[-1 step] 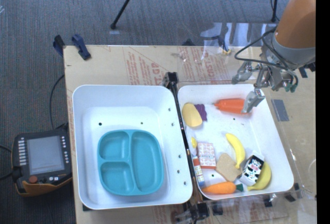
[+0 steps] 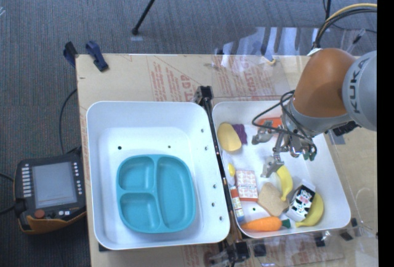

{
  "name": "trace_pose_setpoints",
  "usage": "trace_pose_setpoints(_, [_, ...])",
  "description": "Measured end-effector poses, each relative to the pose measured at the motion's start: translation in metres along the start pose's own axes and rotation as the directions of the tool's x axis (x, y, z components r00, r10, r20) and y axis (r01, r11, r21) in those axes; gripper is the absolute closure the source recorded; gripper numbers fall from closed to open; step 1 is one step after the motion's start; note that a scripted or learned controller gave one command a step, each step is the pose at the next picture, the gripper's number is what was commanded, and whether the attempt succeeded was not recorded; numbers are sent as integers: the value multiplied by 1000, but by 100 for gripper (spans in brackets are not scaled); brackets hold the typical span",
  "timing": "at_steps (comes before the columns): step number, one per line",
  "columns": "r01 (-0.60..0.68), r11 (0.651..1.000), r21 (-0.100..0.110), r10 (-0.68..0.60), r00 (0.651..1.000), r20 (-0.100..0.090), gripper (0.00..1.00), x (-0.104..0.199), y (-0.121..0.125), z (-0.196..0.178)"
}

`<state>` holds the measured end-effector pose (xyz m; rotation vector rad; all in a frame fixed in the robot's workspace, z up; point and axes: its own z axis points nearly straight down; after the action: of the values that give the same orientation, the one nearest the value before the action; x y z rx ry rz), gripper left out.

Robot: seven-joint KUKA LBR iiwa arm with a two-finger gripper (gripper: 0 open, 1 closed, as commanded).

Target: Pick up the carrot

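Note:
The carrot is orange with a green end and lies flat along the front wall of the right bin. My gripper hangs over the middle of that bin, well behind the carrot and apart from it. It is open, one fingertip pointing down beside a banana, and nothing sits between the fingers. The arm's orange band rises behind it.
Around the carrot are a bread slice, a small printed box, a cow-patterned carton and a second banana. A yellow oval food lies at the back left. The left bin holds a blue divided plate.

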<state>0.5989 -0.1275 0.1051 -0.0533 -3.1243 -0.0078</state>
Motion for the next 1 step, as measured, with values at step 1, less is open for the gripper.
trace_pose_setpoints(1, [43, 999, -2, -43, 999, 19, 0, 55, 163, -81])
